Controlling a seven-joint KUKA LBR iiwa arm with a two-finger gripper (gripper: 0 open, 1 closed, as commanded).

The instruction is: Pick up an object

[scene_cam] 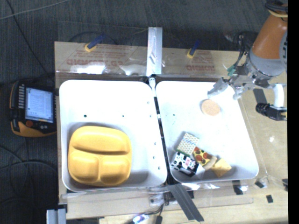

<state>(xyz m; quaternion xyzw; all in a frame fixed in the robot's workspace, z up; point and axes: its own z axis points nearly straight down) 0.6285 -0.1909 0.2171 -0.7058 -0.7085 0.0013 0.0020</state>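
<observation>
Here, round tan disc (pixel 211 108) flat, no long axis; gripper (pixel 223 87) beside it, finger state indiscernible.

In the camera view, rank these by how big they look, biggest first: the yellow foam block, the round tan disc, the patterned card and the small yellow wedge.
1. Yellow foam block, by far the largest.
2. Patterned card.
3. and 4. Round tan disc and small yellow wedge look about alike, so I won't rank them.

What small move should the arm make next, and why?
Probably ease the pincer down and slightly forward onto the round tan disc. It hovers just above that disc, which lies alone in the right bin, apart from the cluttered pile near the front.
</observation>
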